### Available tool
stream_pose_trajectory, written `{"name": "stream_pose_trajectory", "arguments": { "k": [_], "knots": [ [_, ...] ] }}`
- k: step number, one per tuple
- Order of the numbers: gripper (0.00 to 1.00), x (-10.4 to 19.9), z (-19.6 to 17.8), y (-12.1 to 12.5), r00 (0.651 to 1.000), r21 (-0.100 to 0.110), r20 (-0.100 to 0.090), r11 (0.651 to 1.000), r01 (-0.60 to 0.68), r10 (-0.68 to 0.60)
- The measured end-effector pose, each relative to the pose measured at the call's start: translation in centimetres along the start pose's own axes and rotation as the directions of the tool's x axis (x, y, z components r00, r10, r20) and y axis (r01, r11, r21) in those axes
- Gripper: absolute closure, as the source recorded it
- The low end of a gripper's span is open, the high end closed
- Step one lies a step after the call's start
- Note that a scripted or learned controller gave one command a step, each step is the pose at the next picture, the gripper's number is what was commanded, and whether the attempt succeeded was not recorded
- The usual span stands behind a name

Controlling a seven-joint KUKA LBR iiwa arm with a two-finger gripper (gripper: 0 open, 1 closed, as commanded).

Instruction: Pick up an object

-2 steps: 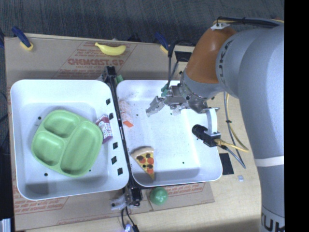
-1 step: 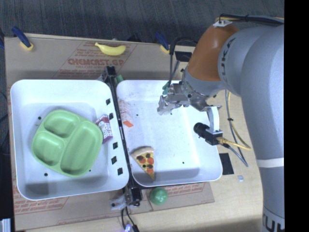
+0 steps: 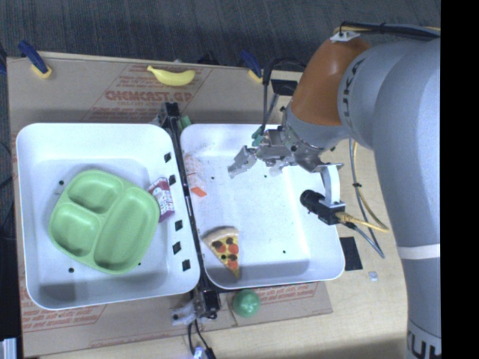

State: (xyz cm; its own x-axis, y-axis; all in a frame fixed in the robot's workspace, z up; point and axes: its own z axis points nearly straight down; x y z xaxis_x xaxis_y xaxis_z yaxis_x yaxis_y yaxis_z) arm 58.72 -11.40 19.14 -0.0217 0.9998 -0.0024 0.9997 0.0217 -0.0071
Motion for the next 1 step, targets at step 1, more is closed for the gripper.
{"name": "stream_pose_trajectory", "arguments": {
  "k": [1],
  "knots": [
    [1.00,0.04,-1.00,0.05,1.000,-0.002,0.000,1.000,0.003,-0.003]
  ]
}}
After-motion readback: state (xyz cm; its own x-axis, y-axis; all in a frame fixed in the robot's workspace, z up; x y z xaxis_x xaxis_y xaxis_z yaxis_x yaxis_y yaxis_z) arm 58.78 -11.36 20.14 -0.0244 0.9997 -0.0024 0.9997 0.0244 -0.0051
